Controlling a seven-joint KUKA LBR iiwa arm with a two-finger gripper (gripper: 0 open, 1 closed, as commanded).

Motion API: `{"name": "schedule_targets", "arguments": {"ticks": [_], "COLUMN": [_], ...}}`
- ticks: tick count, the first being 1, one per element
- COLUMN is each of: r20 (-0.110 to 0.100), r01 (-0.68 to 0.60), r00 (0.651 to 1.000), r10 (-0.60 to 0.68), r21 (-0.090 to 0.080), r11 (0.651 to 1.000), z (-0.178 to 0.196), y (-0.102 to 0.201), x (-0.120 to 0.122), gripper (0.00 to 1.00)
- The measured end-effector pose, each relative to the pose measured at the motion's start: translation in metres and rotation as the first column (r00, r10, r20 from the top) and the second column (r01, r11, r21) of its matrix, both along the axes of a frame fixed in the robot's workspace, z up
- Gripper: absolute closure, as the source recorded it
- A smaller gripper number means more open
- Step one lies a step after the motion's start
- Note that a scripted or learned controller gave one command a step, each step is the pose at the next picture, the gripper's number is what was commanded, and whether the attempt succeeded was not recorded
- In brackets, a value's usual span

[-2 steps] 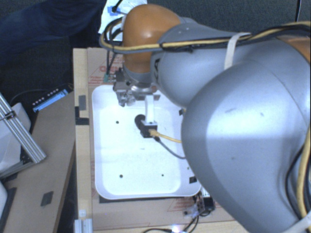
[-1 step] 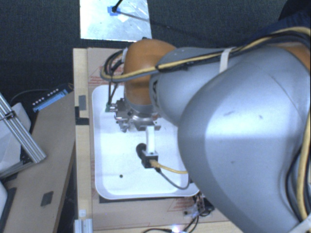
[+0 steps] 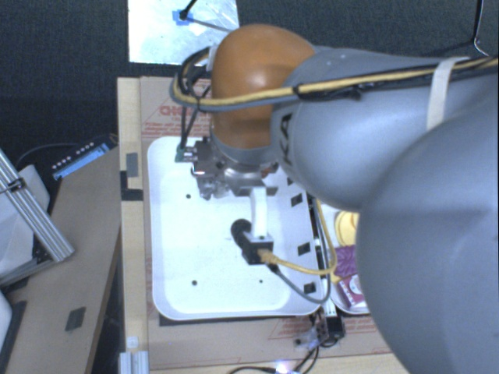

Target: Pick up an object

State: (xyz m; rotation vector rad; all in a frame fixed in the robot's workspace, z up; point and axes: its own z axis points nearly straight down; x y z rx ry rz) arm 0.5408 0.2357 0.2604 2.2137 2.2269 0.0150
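My gripper (image 3: 212, 179) hangs over the far part of the left white bin (image 3: 179, 287), below the orange wrist band (image 3: 253, 84). The arm's bulk hides what is beneath it. In the right bin, a yellow round object (image 3: 345, 226) and a red-and-white packet (image 3: 352, 288) peek out from under the grey arm. Both lie well to the right of the gripper, beyond the divider between the bins.
The large grey arm (image 3: 405, 178) covers most of the right bin. A metal frame (image 3: 35, 224) stands at the left off the bench. A silvery sheet (image 3: 183, 18) lies behind the bins. Cables (image 3: 316, 337) sit at the bench's front edge.
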Motion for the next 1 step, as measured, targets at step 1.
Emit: {"name": "schedule_targets", "arguments": {"ticks": [1], "r20": [-0.017], "r01": [0.008], "r00": [1.000], "r10": [-0.008], "r21": [-0.008], "r11": [1.000], "z": [-0.0830], "y": [-0.0479], "x": [-0.0533], "gripper": [1.00]}}
